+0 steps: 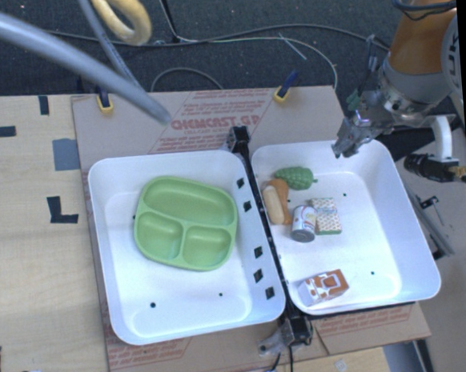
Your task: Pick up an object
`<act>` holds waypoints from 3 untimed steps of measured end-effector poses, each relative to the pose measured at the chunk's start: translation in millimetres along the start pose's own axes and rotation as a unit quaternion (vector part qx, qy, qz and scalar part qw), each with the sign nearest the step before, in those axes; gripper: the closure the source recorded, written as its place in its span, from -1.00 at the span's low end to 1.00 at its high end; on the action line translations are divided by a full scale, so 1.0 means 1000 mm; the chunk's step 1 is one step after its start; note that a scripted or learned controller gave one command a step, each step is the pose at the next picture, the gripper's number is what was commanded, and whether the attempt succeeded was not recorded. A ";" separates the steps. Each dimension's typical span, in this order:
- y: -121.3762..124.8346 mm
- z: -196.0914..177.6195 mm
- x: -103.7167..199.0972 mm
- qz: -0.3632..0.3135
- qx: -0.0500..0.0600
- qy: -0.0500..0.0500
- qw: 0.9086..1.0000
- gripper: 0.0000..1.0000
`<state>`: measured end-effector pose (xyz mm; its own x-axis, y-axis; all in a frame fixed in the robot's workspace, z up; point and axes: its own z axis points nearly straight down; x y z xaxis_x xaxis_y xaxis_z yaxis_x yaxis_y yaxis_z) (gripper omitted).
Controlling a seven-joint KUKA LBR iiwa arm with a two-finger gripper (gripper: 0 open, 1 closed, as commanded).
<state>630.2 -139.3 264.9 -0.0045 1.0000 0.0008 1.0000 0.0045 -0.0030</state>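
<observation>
- Two shallow white bins are seen side by side on the desk (pixel 28 237), which is covered under them by a sheet of cardboard (pixel 212 119) with red print.
- The left bin (pixel 122 310) is occupied by a green divided plate (pixel 186 222), which lies flat in the bin's upper middle, with three compartments visible.
- The right bin (pixel 398 240) is found to carry five small things, all in its left half.
- A green, knobbly toy vegetable (pixel 295 176) is placed near the bin's upper left, and just beside it, towards the divider, an orange and tan carrot-like piece (pixel 275 202) lies lengthwise.
- A small can (pixel 303 223) lies tipped on its side below these, touching a flat patterned packet (pixel 326 215) on its right.
- A small orange and white carton (pixel 323 287) is set apart from the others, near the bin's lower edge.
- The arm (pixel 422 38) is seen entering from the right, with its orange band above the wrist.
- The hand (pixel 347 144) is held above the upper right rim of the right bin, well apart from every object in it.
- Nothing is seen between its fingers; whether they are spread or pressed together cannot be told from this view.
- Black cables (pixel 205 31) are laid across the dark surface beyond the desk.
</observation>
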 end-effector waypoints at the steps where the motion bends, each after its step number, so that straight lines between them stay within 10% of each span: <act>1: -0.016 -0.002 0.044 0.000 -0.001 0.000 1.000 1.00; 3: -0.051 0.011 0.144 0.000 0.000 0.000 1.000 1.00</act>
<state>578.1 4.8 254.5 -0.0046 1.0000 0.0009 1.0000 0.0046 -0.0034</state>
